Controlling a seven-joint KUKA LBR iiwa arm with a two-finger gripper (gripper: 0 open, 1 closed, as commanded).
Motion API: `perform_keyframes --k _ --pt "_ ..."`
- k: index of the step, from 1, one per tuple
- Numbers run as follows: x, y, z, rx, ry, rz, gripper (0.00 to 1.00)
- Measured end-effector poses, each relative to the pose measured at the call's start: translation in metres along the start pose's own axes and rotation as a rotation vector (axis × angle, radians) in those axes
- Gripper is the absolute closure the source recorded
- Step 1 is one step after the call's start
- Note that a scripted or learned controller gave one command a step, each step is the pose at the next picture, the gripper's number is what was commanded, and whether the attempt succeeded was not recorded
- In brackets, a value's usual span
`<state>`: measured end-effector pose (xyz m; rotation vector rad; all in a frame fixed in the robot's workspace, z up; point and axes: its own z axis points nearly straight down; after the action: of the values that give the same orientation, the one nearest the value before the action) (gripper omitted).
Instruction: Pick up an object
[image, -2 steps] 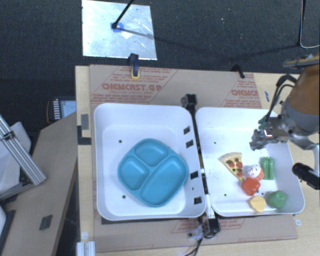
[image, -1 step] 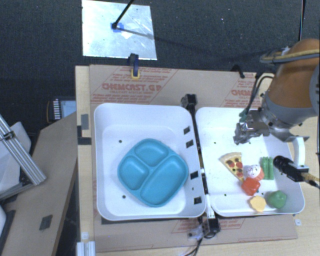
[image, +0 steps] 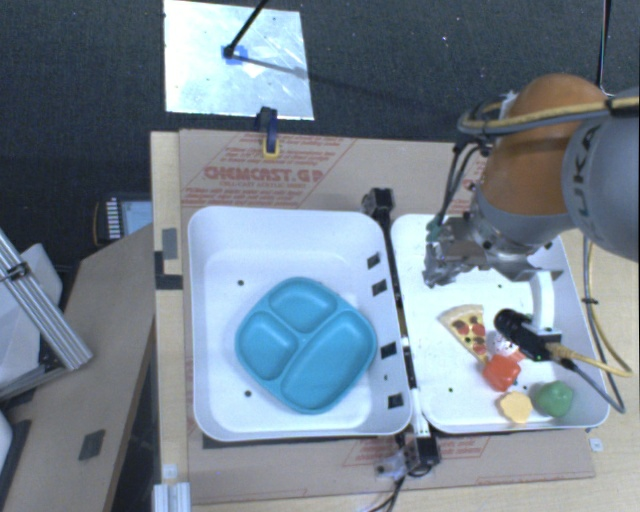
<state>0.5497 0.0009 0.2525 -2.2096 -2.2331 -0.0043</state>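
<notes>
**Pincer hangs just above a toy pizza slice in the right bin**

We see a grey robot arm with an orange band (image: 545, 140) reaching in from the right over a cardboard-covered worktop (image: 250, 175) that carries two shallow white bins side by side. Its pincer (image: 441, 268) hovers over the upper left part of the right white bin (image: 440, 395). The pincer is dark and seen at a slant, so we cannot tell whether it is released or clenched. We see nothing gripped in it.

The closest thing to pick is a flat triangular toy pizza slice (image: 467, 327), yellow with red spots. It lies on the bin floor just below the pincer and a little to its right in the camera view, near but not touching. Its long axis runs from the crust edge at upper left down to the tip at lower right.

Past that tip sit a red rounded toy piece (image: 501, 372), a pale yellow toy piece (image: 516, 407) and a green toy ball (image: 553, 398), clustered in the bin's lower right corner and farther from the pincer. A turquoise divided plastic plate (image: 305, 343) fills the left white bin (image: 220, 260), well apart.

We judge that the coming move is a short shift down-frame and slightly right, then a descent, closing across the slice's narrow width.
</notes>
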Motion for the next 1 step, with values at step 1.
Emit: perform_keyframes --k 1 --pt "0.0501 0.0158 0.0205 0.001 0.000 0.001 1.00"
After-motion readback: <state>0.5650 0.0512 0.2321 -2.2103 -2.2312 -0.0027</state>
